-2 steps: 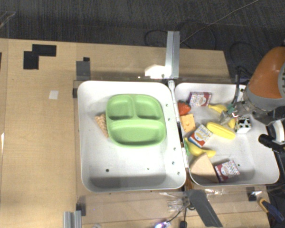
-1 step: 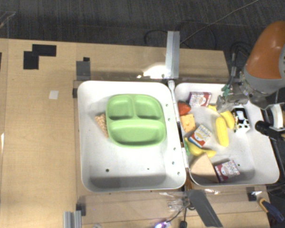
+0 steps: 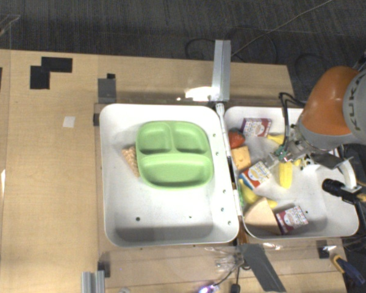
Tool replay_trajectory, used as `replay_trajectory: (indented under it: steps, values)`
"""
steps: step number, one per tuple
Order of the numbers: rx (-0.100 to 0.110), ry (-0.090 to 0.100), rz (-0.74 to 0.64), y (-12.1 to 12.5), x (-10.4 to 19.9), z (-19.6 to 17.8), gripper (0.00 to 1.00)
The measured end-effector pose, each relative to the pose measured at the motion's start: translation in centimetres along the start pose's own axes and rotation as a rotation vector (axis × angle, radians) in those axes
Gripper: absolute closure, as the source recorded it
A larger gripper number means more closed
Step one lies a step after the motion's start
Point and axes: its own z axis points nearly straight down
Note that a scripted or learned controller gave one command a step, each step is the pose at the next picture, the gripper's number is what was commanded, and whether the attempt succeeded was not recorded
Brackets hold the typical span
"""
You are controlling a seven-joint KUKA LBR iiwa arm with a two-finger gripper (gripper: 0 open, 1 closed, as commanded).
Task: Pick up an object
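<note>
A wooden bench (image 3: 43, 182) is seen from above, with two shallow white bins set side by side on it. The left bin (image 3: 165, 224) is taken up largely by a green divided tray (image 3: 173, 152), under whose left edge a speckled tan piece (image 3: 130, 158) is partly tucked. The right bin (image 3: 335, 221) is crowded with small things. The grey arm with its orange band (image 3: 328, 108) is reached in from the right over the upper part of this bin. The gripper (image 3: 285, 154) is lowered among the clutter near the bin's middle; its fingers are lost against the items, so it cannot be told whether they are wide, narrow or closed on anything. Just beside it a yellow piece (image 3: 285, 174) and a red-and-white packet (image 3: 256, 174) are found. A tan wedge (image 3: 261, 213) lies near the front wall, with a dark red packet (image 3: 291, 218) touching its right side. Another dark red packet (image 3: 255, 127) lies near the back wall, and what is perhaps a red ball (image 3: 236, 140) is set close to the divider.
</note>
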Motion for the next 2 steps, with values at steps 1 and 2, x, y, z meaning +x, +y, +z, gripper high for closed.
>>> replay_trajectory:
  steps: [1,2]
  values:
    - [-0.014,-0.007,0.198,6.78,0.74,0.93,1.00]
    - [-0.014,-0.017,0.205,6.44,0.02,0.77,0.00]
